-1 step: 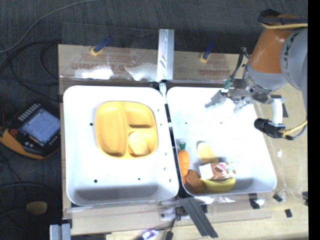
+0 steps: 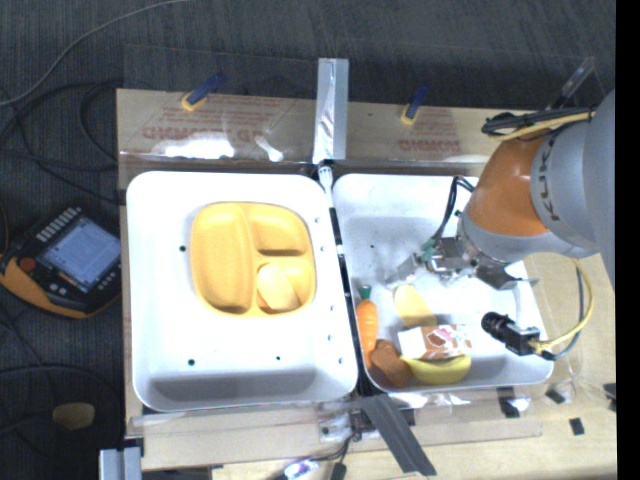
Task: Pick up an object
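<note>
Several food items crowd just below the gripper: carrot, banana, printed packet, pale piece, all in the right bin. Gripper state: cannot tell, possibly hidden by the wrist. Risk: tight clutter causes a glancing, empty grasp.

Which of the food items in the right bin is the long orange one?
The carrot, lying along that bin's left wall; the others are yellow, brown or a printed packet.
</note>
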